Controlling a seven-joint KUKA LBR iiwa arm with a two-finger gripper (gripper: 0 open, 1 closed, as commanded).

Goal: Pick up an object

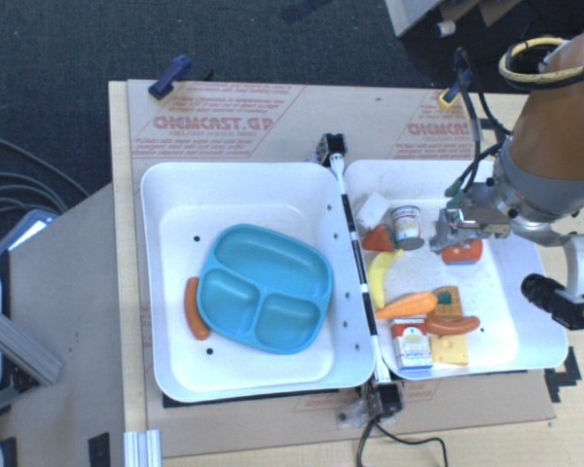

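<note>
Gripper [455, 230] is down in the right bin [535, 353], hanging at about two o'clock from the bin's middle, and right beneath it sits a small red-orange object [461, 253], tomato-like. Whether the pincer is spread or pressed together I cannot tell; the metal at the wrist hides that, and nothing can be seen pinched in it.

That red piece looks like the target, touching or nearly touching the tool's underside. To do this well, I'd say come straight down and centre on the piece so it doesn't squirt out sideways, then close before lifting.

Crowded neighbourhood, though. At nine o'clock from the gripper stands a small tin can [405, 226], just beside it, and a red scrap [378, 238] lies beyond that. Down at seven o'clock: a banana [378, 276], a carrot [407, 305], a sausage [451, 325] and a little carton [413, 347]. Keep clear of the can on the way down.

Over in the left bin [165, 261], a blue divided plate [264, 287] with another sausage [196, 308] at its nine o'clock edge, well apart from the action.
</note>
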